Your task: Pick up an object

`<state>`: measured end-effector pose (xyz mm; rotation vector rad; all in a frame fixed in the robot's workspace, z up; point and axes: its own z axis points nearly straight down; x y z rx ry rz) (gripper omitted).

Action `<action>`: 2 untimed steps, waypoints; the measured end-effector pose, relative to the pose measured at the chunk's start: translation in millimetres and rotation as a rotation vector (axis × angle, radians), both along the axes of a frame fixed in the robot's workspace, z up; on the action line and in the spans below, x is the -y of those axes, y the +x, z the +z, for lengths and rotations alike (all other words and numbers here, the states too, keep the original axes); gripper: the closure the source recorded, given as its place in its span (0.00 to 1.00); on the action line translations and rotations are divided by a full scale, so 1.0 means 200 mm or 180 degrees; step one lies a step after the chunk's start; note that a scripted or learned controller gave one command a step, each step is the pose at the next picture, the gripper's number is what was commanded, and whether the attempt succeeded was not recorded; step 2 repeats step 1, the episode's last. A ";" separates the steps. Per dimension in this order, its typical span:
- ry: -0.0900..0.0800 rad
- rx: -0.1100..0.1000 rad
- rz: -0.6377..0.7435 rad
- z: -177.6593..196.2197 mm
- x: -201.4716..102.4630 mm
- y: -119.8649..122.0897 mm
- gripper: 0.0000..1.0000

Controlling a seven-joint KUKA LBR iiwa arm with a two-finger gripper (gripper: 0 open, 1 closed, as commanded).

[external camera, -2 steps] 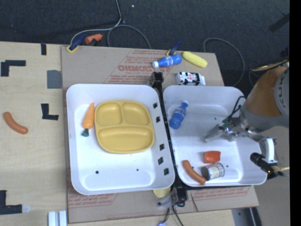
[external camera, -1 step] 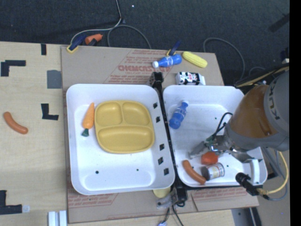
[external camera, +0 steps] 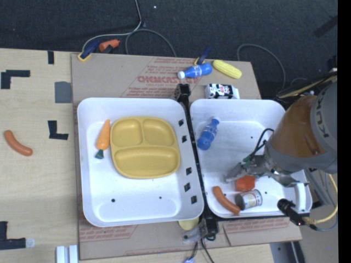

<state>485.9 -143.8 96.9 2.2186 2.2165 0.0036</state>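
Dark carpet floor [external camera: 230, 15] lies behind a light wooden bench [external camera: 33, 201].

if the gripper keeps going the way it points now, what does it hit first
Probably the floor of the right bin. The gripper points toward the view's left; the hot dog lies nearer the camera and the blue bottle farther. Depth is unclear.

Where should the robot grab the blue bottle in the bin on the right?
Probably around the middle of the blue plastic bottle, coming straight down from above. It lies on its side, slanting, with bare white bin floor on both long sides, so the hand could close across its narrow width. Its cap end near the divider looks harder to reach.
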 end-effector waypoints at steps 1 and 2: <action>0.0009 -0.0003 0.0026 0.46 -0.42 0.12 1.00; 0.0009 -0.0003 0.0026 0.46 -0.42 0.12 1.00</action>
